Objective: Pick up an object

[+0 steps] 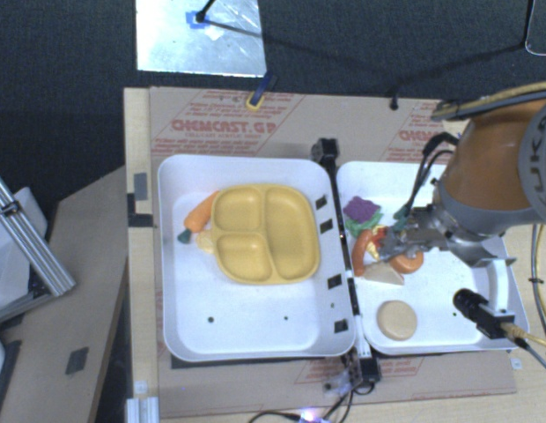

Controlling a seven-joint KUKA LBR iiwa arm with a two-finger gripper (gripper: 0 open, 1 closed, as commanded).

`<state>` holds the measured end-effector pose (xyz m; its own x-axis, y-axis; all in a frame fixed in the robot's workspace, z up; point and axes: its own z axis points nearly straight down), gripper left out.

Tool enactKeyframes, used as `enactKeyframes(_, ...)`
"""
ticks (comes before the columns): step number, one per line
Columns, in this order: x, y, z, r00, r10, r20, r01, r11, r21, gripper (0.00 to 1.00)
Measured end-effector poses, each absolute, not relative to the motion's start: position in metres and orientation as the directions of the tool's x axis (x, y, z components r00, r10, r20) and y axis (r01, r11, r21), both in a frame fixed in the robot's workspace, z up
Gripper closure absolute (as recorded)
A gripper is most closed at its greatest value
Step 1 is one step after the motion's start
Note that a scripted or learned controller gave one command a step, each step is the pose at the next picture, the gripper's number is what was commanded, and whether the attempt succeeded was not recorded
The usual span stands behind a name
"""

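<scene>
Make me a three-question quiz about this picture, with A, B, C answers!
1. Where is the carrot?
A. In the left bin, touching the yellow plate
B. In the right bin
C. On the floor

2. How many sections does the yellow plate have?
A. One
B. Three
C. Five

3. Where is the claw right now?
A. Over the yellow plate
B. Down among the toy foods in the right bin
C. Outside both bins

Answers: 1 A, the carrot lies against the plate's left edge in the left bin. 2 B, ridges split it into three. 3 B, it sits low in the right bin, by the purple toy.
</scene>
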<state>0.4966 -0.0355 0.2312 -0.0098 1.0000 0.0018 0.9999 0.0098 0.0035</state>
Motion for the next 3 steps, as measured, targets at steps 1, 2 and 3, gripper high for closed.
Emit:
enactKeyframes(1, 0.488, -0.05, 0.222, -0.001, 1.0, 0.0, 1.0, 0.001, 0.001, 1.0)
enactKeyframes(2, 0.493, -0.051, 0.233, -0.004, 1.0, 0.0, 1.0, 0.004, 0.002, 1.0)
enactKeyframes(3, 0.5, -0.045, 0.234, -0.005, 1.0, 0.001, 1.0, 0.005, 0.002, 1.0)
